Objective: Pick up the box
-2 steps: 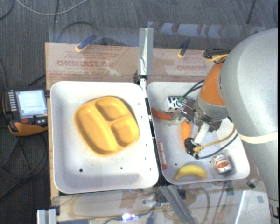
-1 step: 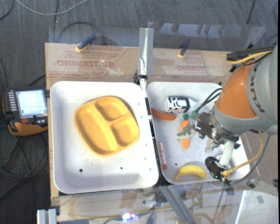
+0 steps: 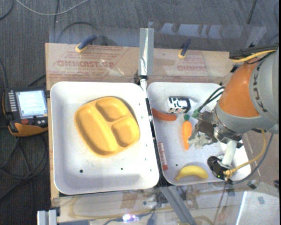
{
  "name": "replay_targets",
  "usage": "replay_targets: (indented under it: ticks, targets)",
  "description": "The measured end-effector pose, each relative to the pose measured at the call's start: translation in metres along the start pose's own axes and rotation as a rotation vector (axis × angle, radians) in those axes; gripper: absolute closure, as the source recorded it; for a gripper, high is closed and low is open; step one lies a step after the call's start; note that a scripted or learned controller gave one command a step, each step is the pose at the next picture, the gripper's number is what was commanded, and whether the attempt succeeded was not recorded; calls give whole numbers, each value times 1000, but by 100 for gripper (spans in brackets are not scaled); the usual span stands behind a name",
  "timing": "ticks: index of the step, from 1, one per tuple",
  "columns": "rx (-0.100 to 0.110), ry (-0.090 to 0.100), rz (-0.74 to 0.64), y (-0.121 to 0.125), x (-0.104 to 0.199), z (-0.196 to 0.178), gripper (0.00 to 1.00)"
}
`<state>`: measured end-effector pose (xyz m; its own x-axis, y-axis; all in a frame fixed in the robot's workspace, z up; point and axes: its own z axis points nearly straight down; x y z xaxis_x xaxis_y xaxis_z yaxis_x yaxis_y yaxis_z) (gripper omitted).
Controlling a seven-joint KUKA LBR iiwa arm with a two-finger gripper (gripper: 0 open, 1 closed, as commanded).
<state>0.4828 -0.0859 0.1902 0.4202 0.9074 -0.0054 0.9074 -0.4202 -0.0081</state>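
Bench point(image 3: 84, 60) under two white bins point(image 3: 65, 172)

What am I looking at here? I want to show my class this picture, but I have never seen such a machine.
One camera looks down at a slant on a bench with two shallow white bins. The left white bin holds a yellow plastic plate with three compartments. The right white bin holds a small black and white box, a red sausage-shaped toy, an orange toy carrot and a yellow toy banana. The grey robot arm with an orange band reaches in from the right; its two-finger gripper hangs beside the carrot. Its job is to pick up the box, which lies in the bin, not held.
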Motion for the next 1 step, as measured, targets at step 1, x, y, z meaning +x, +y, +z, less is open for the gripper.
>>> replay_targets:
  ticks: [1]
  targets:
    - [-4,0,35,115,10,53,100]
